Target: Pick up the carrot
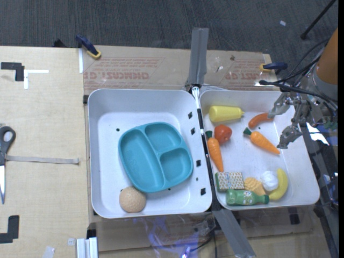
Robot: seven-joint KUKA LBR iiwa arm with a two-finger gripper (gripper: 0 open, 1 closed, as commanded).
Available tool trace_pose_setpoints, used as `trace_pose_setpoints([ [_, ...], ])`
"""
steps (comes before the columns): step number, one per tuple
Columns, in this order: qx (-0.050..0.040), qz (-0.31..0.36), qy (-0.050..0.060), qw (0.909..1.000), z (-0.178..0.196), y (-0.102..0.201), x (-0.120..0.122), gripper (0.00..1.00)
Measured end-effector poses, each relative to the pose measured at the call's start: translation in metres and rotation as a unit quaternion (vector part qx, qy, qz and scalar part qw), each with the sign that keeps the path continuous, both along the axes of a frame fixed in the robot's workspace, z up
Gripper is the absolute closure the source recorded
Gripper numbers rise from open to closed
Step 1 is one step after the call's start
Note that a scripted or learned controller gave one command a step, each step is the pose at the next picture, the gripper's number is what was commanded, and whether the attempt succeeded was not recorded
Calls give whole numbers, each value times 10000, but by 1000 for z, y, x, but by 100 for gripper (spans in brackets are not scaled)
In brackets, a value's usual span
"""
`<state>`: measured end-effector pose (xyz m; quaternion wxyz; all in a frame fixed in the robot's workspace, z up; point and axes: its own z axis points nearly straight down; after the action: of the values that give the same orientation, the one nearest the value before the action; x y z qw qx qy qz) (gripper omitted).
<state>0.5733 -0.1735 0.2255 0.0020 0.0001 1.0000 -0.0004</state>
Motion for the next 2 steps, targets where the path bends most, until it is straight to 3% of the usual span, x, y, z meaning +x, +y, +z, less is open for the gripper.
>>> trace_pose_setpoints([
  [1,-4,845,-5,9964,-83,-24,49,0],
  [2,-5,1350,1,9908,-132,-18,31,0],
])
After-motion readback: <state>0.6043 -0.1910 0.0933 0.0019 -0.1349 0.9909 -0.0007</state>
